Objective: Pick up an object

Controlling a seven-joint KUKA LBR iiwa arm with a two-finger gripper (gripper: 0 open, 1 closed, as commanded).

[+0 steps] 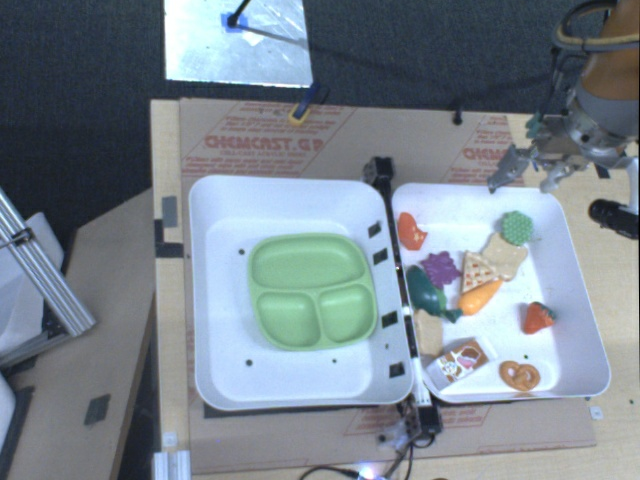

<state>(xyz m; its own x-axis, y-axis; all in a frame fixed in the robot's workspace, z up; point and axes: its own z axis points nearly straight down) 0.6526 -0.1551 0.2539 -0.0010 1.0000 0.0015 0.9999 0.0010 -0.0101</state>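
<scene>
The gripper [531, 172] hangs over the far rim of the right bin [585, 298], fingers spread apart with nothing between them.

Just below it and nearest lies the green ball [517, 227], knobbly and touching the cracker [505, 255] — probably light hollow plastic, rounded, so it may roll out of a pinch unless taken across its middle. Beyond that sit the wedge [478, 271] and the carrot [480, 296], touching each other; the carrot is tapered and smooth, best gripped across its thick end.

Further off to the left are the purple grapes [439, 267], the orange piece [411, 231] and the dark green vegetable [427, 293]. The strawberry [538, 317] lies apart from the rest — small, stiff, free on all sides, likely the easiest take. Farthest are the pretzel [519, 374] and the carton [457, 361], flat and low, harder to get fingers around.

The left bin [215, 268] holds a green tray [309, 290].
</scene>
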